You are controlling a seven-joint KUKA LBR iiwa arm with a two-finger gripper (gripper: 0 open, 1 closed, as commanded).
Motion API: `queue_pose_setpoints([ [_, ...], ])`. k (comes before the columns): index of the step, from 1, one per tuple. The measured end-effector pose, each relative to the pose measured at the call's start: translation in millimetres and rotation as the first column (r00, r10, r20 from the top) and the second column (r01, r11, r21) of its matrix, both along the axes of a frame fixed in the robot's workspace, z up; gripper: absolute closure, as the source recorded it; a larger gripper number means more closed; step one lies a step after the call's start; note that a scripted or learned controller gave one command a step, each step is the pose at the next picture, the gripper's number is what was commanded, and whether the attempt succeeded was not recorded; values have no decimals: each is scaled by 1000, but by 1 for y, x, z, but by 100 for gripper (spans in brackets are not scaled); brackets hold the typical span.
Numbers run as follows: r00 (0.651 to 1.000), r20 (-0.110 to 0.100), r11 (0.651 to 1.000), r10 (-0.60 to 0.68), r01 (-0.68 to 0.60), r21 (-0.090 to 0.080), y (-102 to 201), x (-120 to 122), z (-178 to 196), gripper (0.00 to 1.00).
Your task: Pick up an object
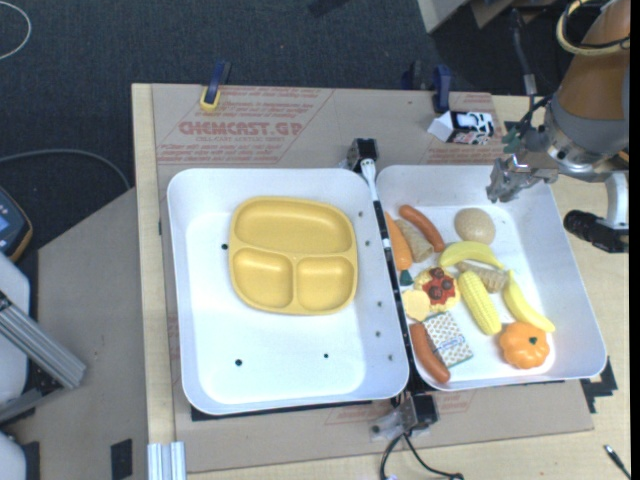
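Hand (507, 185) over right bin's (575, 268) far corner, nothing seen in it; finger spread cannot tell. Potato (475, 226) nearest, just beside banana (470, 256). Risk: food tightly heaped, fingers may snag neighbour or slip off round skin.

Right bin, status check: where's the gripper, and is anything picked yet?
Gripper over right bin far corner, nothing between its fingers. Toy food heaped on bin floor, potato nearest. Yellow tray in left bin.

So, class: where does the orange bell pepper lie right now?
The orange bell pepper lies in the right bin, near its front right corner, just beside the banana's lower end.
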State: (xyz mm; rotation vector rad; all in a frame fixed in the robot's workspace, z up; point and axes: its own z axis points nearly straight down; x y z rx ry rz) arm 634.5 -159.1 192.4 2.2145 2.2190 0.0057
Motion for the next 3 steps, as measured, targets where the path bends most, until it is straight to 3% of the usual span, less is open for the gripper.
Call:
queue_pose_setpoints([
  [1, 1000, 0, 1000, -1, 1, 0, 0, 1, 35, 100],
  [3, 1000, -10, 1000, 4, -4, 5, 109, 8, 31, 100],
])
